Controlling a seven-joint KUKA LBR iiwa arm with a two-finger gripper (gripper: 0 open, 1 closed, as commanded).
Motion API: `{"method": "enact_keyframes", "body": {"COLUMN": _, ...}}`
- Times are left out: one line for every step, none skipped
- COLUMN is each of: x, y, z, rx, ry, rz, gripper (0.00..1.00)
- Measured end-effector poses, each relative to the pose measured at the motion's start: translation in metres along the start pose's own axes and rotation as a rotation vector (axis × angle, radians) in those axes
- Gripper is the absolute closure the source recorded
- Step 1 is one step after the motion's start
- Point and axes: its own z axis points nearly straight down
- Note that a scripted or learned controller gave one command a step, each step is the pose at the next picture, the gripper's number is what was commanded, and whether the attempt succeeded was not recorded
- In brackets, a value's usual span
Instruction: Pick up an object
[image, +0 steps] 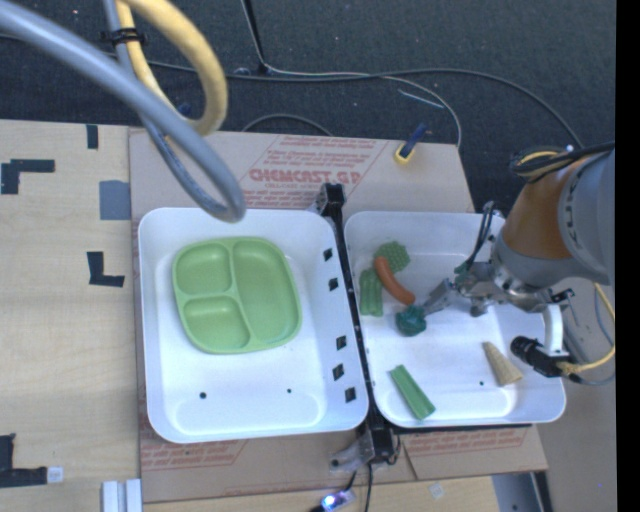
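The right bin (455, 408) holds several small objects: a green leafy piece (393, 255), an orange carrot-like piece (395, 281), a light green block (371, 293), a teal lump (411, 322), a green stick (412, 391) and a tan cone (501, 362). My gripper (437, 297) reaches in from the right, low over the bin's middle. Its tip lies right at the teal lump's upper right edge, just below the orange piece. Whether it touches the lump is unclear.
The left bin (250, 410) bears a green divided plate (237, 294). A black divider with clips (345, 310) runs between the bins. Grey and yellow hoses (180, 90) cross the upper left. The arm's orange wrist (540, 215) stands over the right bin's right wall.
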Motion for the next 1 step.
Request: {"method": "enact_keyframes", "body": {"x": -0.0006, "y": 0.0009, "z": -0.0117, "rx": -0.004, "ry": -0.003, "rz": 0.0, "gripper": 1.0}}
